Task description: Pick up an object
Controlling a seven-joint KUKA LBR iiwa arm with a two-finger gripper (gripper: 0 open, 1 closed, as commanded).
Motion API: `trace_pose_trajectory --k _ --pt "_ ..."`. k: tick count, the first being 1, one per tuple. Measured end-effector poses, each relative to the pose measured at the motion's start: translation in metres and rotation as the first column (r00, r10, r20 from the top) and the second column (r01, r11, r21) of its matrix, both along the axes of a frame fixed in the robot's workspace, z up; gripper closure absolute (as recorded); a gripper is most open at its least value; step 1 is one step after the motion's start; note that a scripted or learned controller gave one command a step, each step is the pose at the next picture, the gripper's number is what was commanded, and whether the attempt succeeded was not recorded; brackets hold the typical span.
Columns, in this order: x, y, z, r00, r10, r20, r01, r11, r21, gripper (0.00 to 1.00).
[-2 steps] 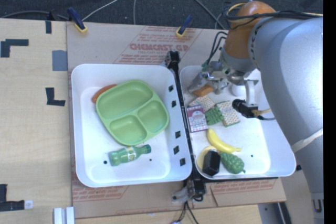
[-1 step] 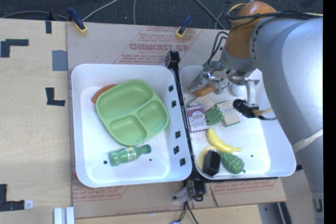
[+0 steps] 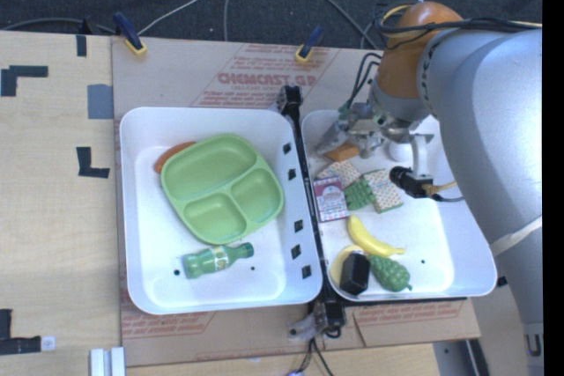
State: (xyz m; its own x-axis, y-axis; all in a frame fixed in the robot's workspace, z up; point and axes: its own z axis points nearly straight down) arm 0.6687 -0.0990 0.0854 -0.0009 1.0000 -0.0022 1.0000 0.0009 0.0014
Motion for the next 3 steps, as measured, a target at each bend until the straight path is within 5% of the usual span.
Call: trace_pose_trajectory --k 2,3 --pt "-0.0001 0.0024 -0.0001 1.000 0.000 0.000 0.000 1.000 0.000 0.00" --pt "-0.0010 0.0028 0.0090 1.000 0.000 -0.004 0.000 1.000 0.000 1.00"
